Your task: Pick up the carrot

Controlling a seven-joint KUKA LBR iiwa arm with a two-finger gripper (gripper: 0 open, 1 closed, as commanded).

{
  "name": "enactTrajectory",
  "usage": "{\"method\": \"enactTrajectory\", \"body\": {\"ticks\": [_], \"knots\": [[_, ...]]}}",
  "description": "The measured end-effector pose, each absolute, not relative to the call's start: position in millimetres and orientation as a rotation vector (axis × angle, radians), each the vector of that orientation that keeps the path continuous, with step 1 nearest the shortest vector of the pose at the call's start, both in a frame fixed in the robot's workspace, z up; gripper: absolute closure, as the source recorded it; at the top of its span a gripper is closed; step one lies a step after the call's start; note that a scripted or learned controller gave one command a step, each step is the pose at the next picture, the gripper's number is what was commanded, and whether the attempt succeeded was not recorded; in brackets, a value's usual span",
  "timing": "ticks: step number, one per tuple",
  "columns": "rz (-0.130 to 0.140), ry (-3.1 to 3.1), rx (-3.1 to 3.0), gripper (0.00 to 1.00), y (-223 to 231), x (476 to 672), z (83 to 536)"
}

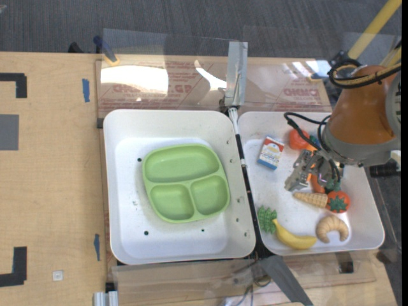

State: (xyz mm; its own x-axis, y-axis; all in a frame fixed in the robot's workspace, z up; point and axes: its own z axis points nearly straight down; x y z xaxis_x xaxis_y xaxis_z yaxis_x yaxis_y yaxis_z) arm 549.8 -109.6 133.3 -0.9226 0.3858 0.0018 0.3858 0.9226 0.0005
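The carrot lies in the right bin. Only a short orange stretch of it shows, with a bit of green at its right end. My gripper is low over it, under the grey and orange wrist. It is open, one finger on each side of that orange stretch. The rest of the carrot is hidden under the gripper.
Around the gripper lie a small white box, an orange piece, a waffle cone, a red strawberry, a croissant, a banana and a green sprig. The left bin holds a green divided plate.
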Motion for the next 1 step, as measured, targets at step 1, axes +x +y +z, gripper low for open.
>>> {"method": "enactTrajectory", "body": {"ticks": [1], "knots": [[-0.001,-3.081,-0.615,1.00,-109.2,550.9,141.5]]}}
